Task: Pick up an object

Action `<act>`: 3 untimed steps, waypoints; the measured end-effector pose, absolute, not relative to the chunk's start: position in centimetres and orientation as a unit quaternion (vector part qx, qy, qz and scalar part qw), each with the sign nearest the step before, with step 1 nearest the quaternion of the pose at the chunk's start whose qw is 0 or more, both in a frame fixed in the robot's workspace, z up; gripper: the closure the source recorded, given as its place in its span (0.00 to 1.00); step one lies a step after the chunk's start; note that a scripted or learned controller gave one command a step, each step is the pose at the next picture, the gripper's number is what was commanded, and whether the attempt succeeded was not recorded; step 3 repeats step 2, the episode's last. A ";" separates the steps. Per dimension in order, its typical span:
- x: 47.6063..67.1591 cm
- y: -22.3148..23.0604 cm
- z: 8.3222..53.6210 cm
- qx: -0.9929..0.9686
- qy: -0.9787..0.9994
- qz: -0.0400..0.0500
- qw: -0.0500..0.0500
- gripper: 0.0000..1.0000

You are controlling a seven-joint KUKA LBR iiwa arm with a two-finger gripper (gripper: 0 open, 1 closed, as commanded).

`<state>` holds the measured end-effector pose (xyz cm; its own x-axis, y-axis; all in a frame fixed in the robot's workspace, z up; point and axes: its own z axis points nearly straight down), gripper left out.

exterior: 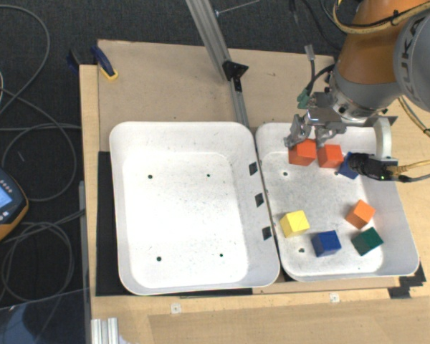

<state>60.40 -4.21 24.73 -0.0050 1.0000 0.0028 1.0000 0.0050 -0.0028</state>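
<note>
In the camera view, the two-finger metal gripper (314,136) hangs over the far part of the right shallow white bin (394,260). I cannot tell its state. Just below it sit two red-orange cubes (302,153) (330,156), side by side. Nearer lie a yellow cube (295,222), a blue cube (326,243), a green cube (366,241) and an orange cube (360,213). The left white bin (122,213) stands beside.

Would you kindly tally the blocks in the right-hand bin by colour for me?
Orange-red blocks: 2 (second)
Orange block: 1
Yellow block: 1
Blue blocks: 2 (second, partly hidden)
Green block: 1
Total: 7
</note>
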 end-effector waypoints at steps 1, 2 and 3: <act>57.8 1.1 23.9 -0.705 -0.709 0.001 0.003 1.00; 56.1 7.3 24.0 -0.704 -0.710 0.000 0.003 1.00; 56.1 7.3 24.0 -0.704 -0.710 0.000 0.003 1.00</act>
